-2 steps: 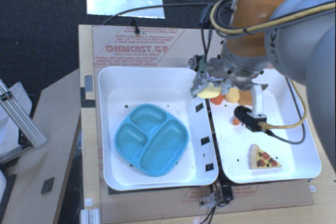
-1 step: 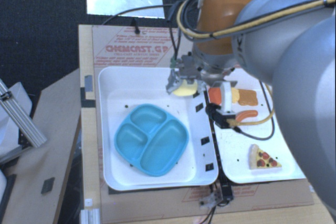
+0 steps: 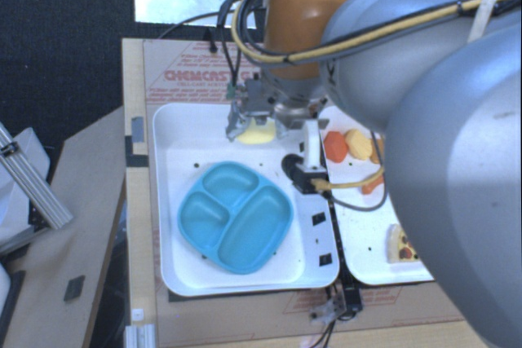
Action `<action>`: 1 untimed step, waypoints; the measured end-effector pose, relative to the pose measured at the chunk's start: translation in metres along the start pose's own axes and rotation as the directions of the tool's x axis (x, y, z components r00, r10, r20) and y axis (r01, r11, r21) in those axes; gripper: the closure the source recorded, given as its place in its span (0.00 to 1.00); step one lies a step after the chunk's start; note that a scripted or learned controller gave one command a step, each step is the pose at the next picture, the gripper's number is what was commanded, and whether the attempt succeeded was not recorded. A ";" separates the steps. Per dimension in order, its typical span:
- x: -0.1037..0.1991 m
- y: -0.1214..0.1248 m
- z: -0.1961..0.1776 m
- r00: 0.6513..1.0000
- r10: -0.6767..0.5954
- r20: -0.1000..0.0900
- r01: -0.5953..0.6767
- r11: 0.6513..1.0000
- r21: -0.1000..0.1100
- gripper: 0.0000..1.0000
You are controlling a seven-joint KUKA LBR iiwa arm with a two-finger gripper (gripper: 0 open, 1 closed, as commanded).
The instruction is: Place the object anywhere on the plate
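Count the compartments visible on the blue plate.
3. The blue plate has two smaller compartments on its upper-left side and one large compartment along its lower right.

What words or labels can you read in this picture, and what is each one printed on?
"CHEMCAST" in large red letters, on the brown board behind the left bin.
A smaller red line under it on the same board: too blurred to read.
Fainter red print on the board's front edge, below the bins: too blurred to read.

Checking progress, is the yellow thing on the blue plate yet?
No. The yellow object lies on the left bin's floor under the claw, apart from the blue plate.
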State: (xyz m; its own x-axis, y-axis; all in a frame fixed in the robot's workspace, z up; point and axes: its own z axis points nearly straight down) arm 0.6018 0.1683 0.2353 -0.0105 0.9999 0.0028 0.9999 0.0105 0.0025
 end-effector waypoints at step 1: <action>-0.004 0.000 0.000 1.000 0.004 0.003 -0.004 1.000 0.002 0.00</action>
